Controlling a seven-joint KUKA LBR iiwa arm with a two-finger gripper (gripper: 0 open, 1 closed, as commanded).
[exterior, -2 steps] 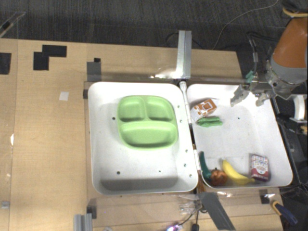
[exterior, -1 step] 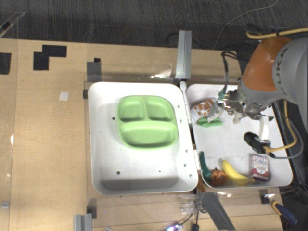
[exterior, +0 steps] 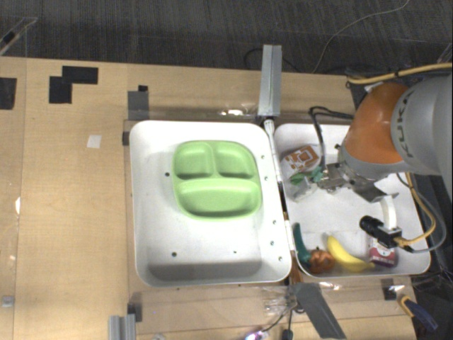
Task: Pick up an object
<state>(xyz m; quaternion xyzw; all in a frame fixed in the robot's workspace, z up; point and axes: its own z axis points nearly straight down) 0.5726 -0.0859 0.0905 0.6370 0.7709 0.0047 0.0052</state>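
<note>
1. A banana (exterior: 348,255) lies in the right bin (exterior: 417,261) near its front edge, long axis running left to right, slightly curved.
2. Just left of it sit a reddish fruit (exterior: 320,260) and a dark green object (exterior: 300,241).
3. A small packet (exterior: 301,159) lies near the bin's back left.
4. The claw (exterior: 316,178) hangs low beside the packet; I cannot tell its state.
5. The left bin (exterior: 152,246) on the bench (exterior: 64,211) holds a green divided tray (exterior: 216,178).

The end effector (exterior: 311,179) is placed in the right bin (exterior: 417,264). A packet (exterior: 301,159) lies just behind it. A banana (exterior: 347,256), a fruit (exterior: 321,261) and a can (exterior: 383,256) are found in front of it. A tray (exterior: 215,178) is set in the left bin (exterior: 152,253), to its left.
</note>
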